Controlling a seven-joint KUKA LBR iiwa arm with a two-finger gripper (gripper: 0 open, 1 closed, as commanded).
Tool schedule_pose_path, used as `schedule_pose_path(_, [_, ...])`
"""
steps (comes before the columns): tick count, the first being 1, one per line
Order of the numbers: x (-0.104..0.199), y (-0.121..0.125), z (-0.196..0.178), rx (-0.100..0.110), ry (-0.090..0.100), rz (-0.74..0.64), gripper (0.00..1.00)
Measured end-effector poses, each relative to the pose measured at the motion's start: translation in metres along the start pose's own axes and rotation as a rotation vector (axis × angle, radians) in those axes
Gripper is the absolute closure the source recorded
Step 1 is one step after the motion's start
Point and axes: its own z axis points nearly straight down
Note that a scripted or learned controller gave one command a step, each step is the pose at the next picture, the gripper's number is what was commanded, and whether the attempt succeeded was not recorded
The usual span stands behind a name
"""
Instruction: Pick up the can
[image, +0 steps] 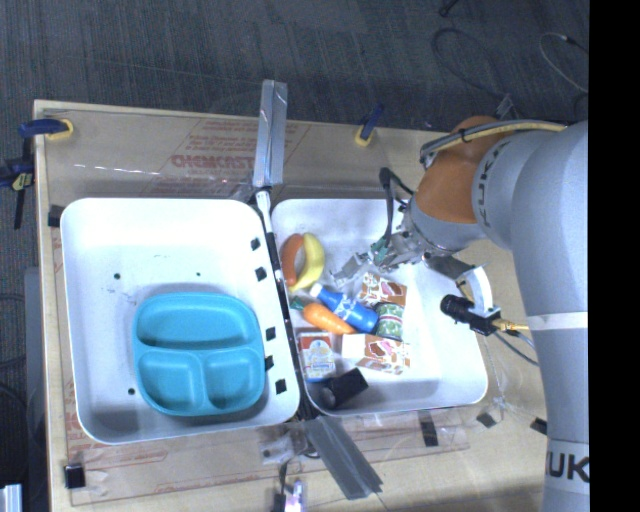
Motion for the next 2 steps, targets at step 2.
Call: schedule_pose_path(2, [0.003, -0.012, 0.012, 0.004, 0.004, 0.175, 0.0])
